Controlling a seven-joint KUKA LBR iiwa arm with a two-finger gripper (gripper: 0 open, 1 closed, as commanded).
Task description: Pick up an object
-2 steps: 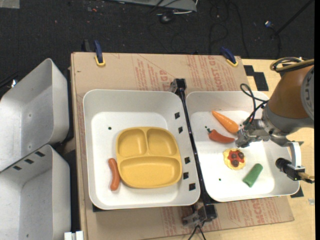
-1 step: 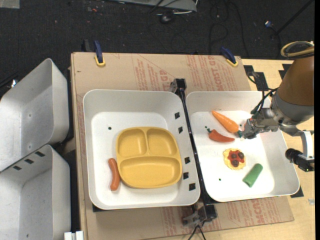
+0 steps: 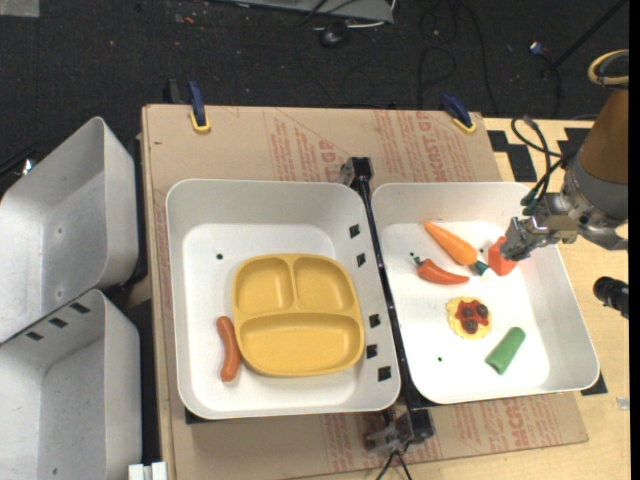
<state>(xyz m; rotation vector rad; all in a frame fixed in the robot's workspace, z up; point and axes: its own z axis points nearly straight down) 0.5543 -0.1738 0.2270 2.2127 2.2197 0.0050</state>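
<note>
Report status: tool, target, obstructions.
Tool low in right bin, at red-and-green toy; grasp unconfirmed. Carrot and chili pepper lie close alongside.

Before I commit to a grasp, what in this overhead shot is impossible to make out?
- Gripper, camera view: the wrist body above hides its fingertips, so open or shut is unreadable.
- Red and green object under the gripper: partly covered by it; contact cannot be told.
- Arm: cut off by the right edge.
- Small round toy: too small to identify its topping.
- Yellow tray: covers the bin floor beneath it.

High slanted view over both bins (image 3: 190, 218)
</note>
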